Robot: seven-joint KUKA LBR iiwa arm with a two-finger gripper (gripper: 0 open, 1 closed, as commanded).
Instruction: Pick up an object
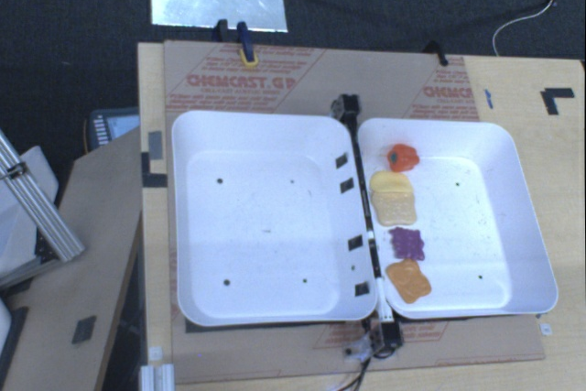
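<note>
"Along the left wall of the right bin [529, 197] we had four candidates in a single row: a red piece [401, 157] at the far end, a pale yellow block [393, 197] just beside it, then a purple piece [406, 243], and an orange piece [408, 280] nearest the camera."

"And were any of them touching?"

"We judged the red and the yellow to be touching or very nearly so. The purple sat a little apart from its neighbours. All four lay close to the divider, where the right bin met the left bin [265, 288]."

"So which step did we think we were at?"

"The very start, we reckoned. Every piece lay flat on the bin floor and nothing was lifted. As for the fingers, we could not tell how they stood."

"What did the next move call for?"

"Choosing one piece and coming down over it. We favoured the purple one, since it had room on both sides. The wall beside the row left little clearance, so we thought the approach should straddle it along the row."

"And round about?"

"Both bins rested on a printed brown sheet [240, 80] on the counter [522, 78]."
</note>
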